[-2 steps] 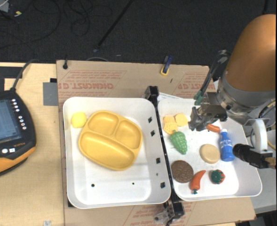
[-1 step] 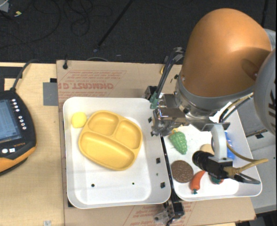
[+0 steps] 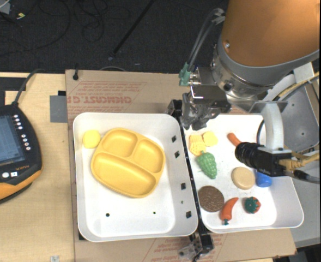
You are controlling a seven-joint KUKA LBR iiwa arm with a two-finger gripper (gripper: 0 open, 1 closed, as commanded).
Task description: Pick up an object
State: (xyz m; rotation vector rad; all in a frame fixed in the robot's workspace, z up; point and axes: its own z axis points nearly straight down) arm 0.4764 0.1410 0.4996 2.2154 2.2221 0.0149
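Yellow corn piece (image 3: 197, 143), right under the tool (image 3: 195, 123).
Looks light, stiff, ridged; best gripped across its short sides. Tool's opening: cannot tell from here.

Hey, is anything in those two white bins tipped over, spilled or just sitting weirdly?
Nothing is spilled or damaged. The yellow divided plate lies askew in the left bin, with a small yellow piece loose beside it. The toy foods, such as the green grapes and brown cookie, lie scattered in the right bin.

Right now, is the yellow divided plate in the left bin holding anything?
Empty: all the compartments of the yellow divided plate show bare yellow. The small yellow round piece lies beside it on the left bin floor.
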